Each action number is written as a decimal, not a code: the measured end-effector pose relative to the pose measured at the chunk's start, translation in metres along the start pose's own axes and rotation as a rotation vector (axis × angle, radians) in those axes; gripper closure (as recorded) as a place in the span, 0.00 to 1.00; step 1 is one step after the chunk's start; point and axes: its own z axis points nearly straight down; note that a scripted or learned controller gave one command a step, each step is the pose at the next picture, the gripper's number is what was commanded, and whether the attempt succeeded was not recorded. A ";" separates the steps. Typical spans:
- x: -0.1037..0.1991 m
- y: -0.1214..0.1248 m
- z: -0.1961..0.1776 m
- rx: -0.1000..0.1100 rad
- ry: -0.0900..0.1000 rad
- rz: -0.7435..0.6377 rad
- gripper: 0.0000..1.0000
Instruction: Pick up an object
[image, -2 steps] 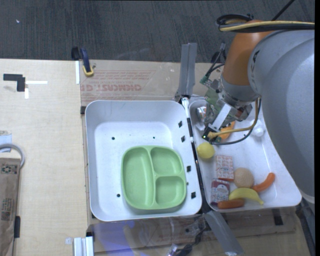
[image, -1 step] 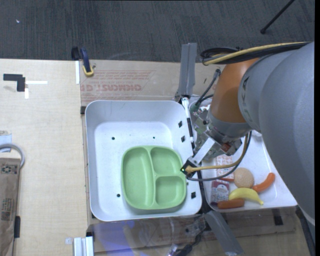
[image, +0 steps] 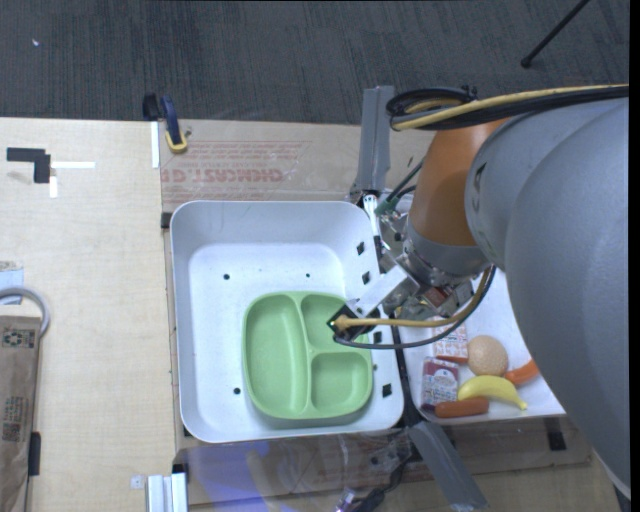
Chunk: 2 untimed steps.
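Observation:
A light green divided plate (image: 300, 355) lies in the left white bin (image: 200, 300), toward its front right. In the right bin (image: 545, 400) I see a yellow banana (image: 492, 389), a pale round fruit (image: 487, 355), a red sausage-shaped piece (image: 462, 407), an orange carrot (image: 522, 374) and a small red-and-white packet (image: 441, 373). My gripper (image: 415, 298) hangs low over the wall between the two bins, just right of the plate's back right corner and behind the packet. The wrist hides its tips. Nothing shows held in it.
The grey arm with its orange band (image: 450, 195) covers most of the right bin. A brown cardboard sheet (image: 250, 160) lies behind the bins. The wooden bench (image: 80, 300) stretches to the left, with a paper bag (image: 15, 380) at its edge.

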 end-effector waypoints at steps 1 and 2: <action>0.042 0.011 -0.075 -0.002 -0.002 -0.352 1.00; -0.011 0.042 -0.080 0.001 -0.002 -0.589 1.00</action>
